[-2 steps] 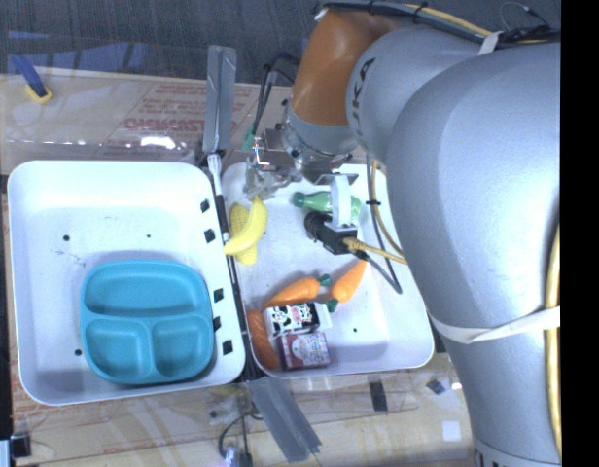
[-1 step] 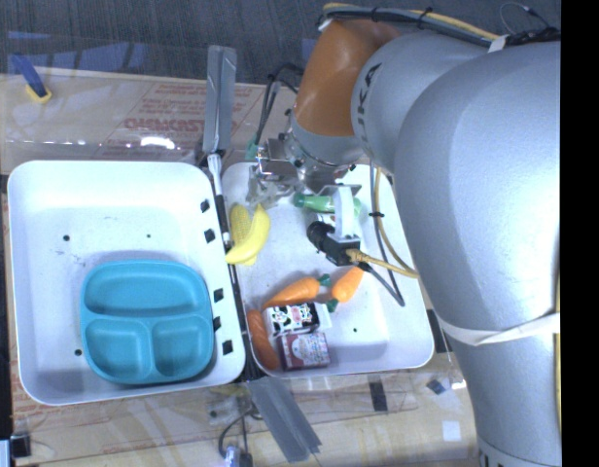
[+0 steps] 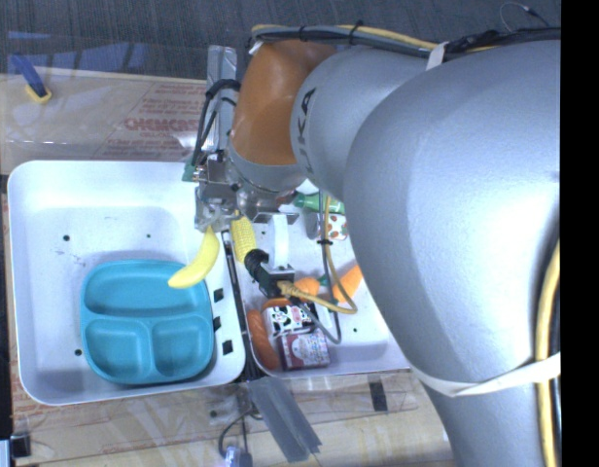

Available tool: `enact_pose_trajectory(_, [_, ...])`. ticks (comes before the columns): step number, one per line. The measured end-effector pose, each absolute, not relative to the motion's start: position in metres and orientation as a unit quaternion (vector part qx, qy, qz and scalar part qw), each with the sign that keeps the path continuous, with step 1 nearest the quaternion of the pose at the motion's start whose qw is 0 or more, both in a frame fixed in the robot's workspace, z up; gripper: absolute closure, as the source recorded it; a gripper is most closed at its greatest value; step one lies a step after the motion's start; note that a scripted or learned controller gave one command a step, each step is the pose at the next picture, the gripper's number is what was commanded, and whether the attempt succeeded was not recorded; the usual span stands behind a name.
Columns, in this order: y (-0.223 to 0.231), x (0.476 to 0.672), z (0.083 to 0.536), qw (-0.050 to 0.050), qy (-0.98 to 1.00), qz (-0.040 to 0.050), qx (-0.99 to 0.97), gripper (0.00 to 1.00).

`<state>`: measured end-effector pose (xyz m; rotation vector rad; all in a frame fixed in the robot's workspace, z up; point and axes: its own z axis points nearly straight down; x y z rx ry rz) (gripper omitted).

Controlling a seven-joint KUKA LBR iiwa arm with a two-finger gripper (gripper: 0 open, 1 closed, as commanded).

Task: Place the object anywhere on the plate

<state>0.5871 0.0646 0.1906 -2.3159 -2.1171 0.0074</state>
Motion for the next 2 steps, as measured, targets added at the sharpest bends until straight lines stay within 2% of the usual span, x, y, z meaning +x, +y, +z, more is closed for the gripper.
enact_pose_trajectory(1, [0.064, 0.587, 0.191, 0.002, -0.674, 0.0024, -0.738, 0.0])
enact_pose_trajectory(2, [0.028, 0.575, 0.19, 0.003, -0.65, 0.0036, -0.76, 0.0])
